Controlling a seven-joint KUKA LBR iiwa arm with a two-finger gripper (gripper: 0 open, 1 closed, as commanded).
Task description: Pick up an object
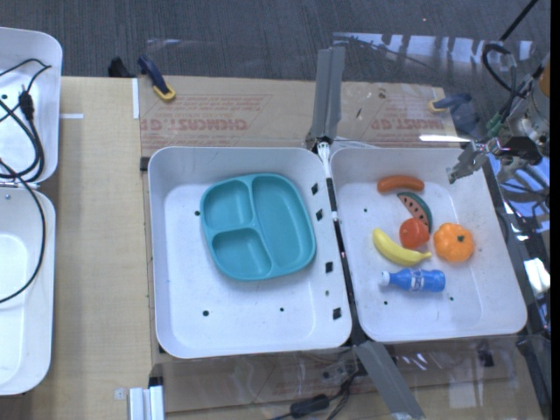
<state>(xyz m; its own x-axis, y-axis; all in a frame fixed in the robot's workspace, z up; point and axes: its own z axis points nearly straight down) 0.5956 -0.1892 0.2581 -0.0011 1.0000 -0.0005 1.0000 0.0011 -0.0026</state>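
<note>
Toys cluster in the right bin (490, 313) on my feed: sausage (401, 183), watermelon slice (415, 208), tomato (415, 233), banana (398, 248), orange (453, 242), blue bottle (415, 280). My hand (464, 166) hovers at the bin's upper right edge, apart from them; its grip I cannot tell.

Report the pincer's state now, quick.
Pincer: above the right bin's far right corner, nothing visibly held; open or shut cannot be told.

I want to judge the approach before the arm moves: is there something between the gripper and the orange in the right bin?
Nothing visible does. The gripper is at the right bin's upper right edge, and the orange lies below it over bare bin floor. The tomato and watermelon slice lie left of that path.
</note>
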